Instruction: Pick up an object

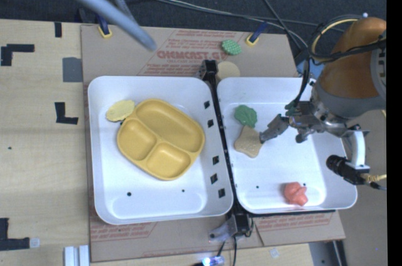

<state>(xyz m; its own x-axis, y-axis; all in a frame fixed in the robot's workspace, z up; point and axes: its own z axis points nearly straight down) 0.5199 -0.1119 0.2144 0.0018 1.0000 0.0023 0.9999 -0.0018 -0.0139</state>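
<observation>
Gripper [284, 129] hovers in the right bin [276, 195], fingers spread wide, just right of the tan piece [248, 145]

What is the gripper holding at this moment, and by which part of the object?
Nothing. The gripper hangs over the right bin, just right of the beige piece and the green piece, with no object between its fingers.

Grey arm [352, 95], orange band, black cable.
</observation>
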